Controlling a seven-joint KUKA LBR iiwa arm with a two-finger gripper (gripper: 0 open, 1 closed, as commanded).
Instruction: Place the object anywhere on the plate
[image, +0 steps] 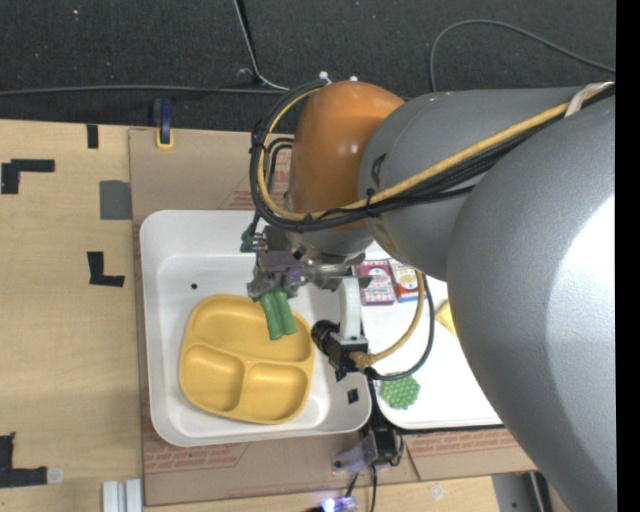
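The green cylindrical object (277, 314) hung at the top rim of the yellow divided plate (245, 370), its upper end between the fingers of the gripper (275, 292), which were closed on it. It appeared light, stiff and smooth, best held mid-length. The plate sat in the left white bin (165, 300) on the worktop (60, 330).

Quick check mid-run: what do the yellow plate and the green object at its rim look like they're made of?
Yellow plate: likely molded plastic, smooth with a soft sheen, rounded divided compartments. Green object: probably plastic or rubbery toy material, matte, uniform color; too small to say more.
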